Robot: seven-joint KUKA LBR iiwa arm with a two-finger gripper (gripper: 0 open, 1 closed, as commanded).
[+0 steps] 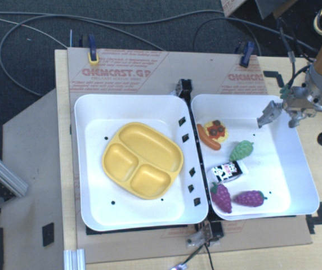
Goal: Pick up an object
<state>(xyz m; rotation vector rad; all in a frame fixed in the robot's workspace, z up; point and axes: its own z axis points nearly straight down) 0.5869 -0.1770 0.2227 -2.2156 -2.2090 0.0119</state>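
At the near edge of the right bin [296, 167], two bunches of toy grapes are noted: one darker bunch [221, 198] against the divider side and a second bunch [250, 198] just beside it, lying flat. Behind them, a small black-and-white carton [228, 171] is found tilted on its side, and a green leafy toy [241, 149] lies just beyond it. Farther back, a toy hot dog [208, 137] and a small pizza piece [216, 130] are seen touching, close to the divider. All six items are grouped in the left half of this bin, leaving the right half bare; any of them is judged a fair candidate for the pick.

In the left bin [88, 151], a yellow divided tray [143, 160] is set at a slant near the middle, nothing resting in its compartments.

The pincer [273, 115] is observed at the far right part of the right bin, above the bin floor and well apart from every toy. Its fingers appear spread and nothing is seen between them. It is judged that the approach has not yet reached a target; a move toward the divider side is called for.

Both bins rest on a board clamped to the worktop [37, 151] at the far edge by two blue clamps [92, 49], presumably to keep it from shifting.
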